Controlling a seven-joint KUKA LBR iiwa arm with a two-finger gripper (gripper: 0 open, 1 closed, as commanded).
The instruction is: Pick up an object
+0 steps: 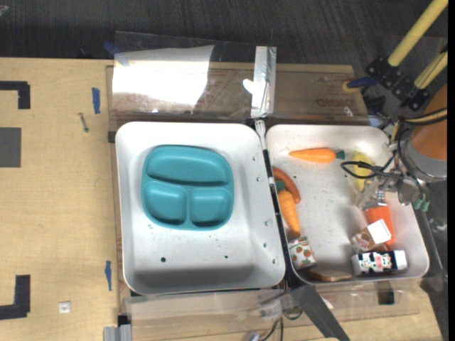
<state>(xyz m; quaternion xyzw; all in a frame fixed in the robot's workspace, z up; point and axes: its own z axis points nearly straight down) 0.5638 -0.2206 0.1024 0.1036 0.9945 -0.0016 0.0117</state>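
Tool (384, 190) sits low in right bin (334, 190), near its right wall, just above an orange bottle (379, 222); can't tell its grip state. Carrot (313, 155) lies near bin's top; left bin (135, 254) holds teal tray (188, 185).

My arm (430, 144) runs off the right edge, so just the orange band and a bit of grey wrist show. My tool (384, 190) sits in a blur of cables and metal over the right bin (334, 212); I can't make out how it stands. An orange thing (377, 213) lies just under it, partly covered, its shape unclear. The print on the small carton (381, 261) is too small to read. A brown thing (323, 276) at the near wall is half hidden. The yellow poles (426, 20) are cut off at the top right.
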